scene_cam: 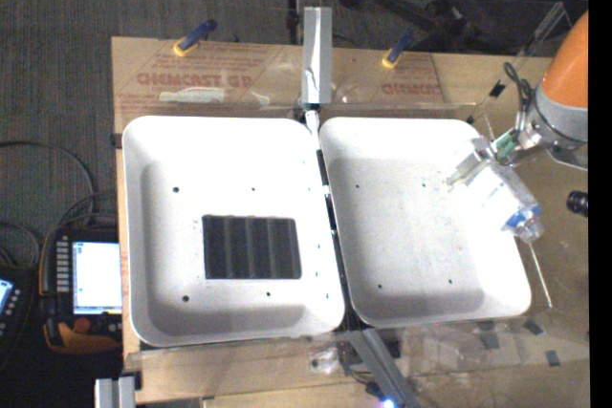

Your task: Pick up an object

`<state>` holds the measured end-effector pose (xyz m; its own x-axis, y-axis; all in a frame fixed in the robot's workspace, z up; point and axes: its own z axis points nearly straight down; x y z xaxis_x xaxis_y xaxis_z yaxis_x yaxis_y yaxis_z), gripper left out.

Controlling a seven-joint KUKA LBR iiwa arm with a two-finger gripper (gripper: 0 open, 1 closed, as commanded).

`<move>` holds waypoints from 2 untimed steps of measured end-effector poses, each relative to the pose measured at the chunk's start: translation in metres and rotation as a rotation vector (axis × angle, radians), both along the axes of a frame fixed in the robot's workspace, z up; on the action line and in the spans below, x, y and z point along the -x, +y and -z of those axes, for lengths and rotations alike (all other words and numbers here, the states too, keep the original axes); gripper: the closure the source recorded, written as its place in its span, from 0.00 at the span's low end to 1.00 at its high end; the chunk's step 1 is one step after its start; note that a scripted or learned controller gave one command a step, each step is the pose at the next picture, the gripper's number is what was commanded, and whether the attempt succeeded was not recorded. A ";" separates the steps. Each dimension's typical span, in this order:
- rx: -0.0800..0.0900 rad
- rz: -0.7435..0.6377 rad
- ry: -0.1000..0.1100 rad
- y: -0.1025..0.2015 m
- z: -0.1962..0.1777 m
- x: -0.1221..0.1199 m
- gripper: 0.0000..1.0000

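We see the gripper (492,169) over the right edge of the right bin (421,296), its translucent fingers blurred, so we cannot tell whether they grasp anything. Left of that bin, touching it along the middle seam, sits the left bin (163,148). In it lies 1 dark ribbed tray (251,246), well apart from the gripper.

A wooden bench (134,81) is carrying two shallow white bins side by side, the left bin (143,205) and the right bin (497,296), touching along the middle. Two clamps (194,36) are gripping its far edge.
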<state>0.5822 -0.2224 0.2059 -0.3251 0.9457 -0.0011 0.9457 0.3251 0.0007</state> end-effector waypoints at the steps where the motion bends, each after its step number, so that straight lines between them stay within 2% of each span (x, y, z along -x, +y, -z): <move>1: 0.001 0.647 0.002 0.062 -0.077 0.041 0.00; 2: 0.001 0.501 0.004 0.015 -0.003 0.041 0.00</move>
<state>0.5412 -0.2076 0.2092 0.1692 0.9856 -0.0017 0.9856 -0.1692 -0.0032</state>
